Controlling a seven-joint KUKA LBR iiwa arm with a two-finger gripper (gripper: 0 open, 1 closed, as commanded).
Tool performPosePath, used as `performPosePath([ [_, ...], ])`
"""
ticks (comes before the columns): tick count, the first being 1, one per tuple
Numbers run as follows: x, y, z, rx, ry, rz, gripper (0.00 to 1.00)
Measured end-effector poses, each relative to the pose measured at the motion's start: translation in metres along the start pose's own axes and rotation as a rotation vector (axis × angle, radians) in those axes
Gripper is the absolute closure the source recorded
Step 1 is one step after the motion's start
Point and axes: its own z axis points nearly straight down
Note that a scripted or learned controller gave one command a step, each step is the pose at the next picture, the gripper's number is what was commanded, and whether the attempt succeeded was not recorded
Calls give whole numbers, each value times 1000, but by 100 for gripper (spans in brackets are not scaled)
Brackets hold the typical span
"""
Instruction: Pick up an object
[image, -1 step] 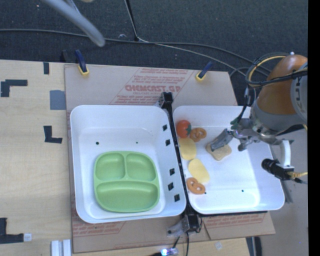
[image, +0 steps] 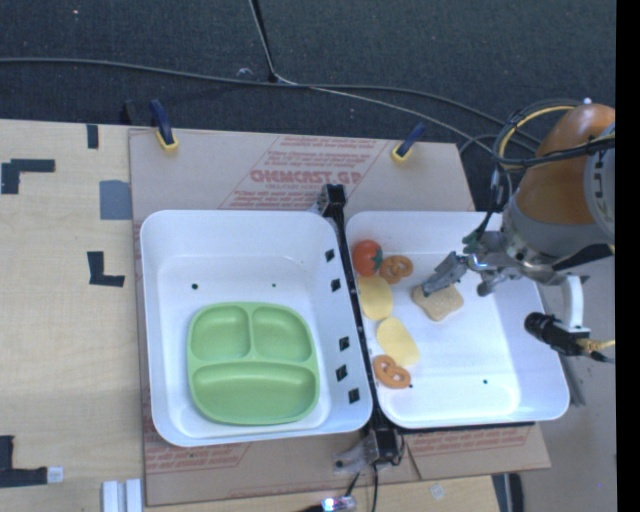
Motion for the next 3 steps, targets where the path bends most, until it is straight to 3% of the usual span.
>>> performPosePath([
  [1,1,-2,64,5,0,1,0],
  [2,1,-2,104,-1,-2,0,0],
  [3,1,-1,91,-5,-4,0,100],
])
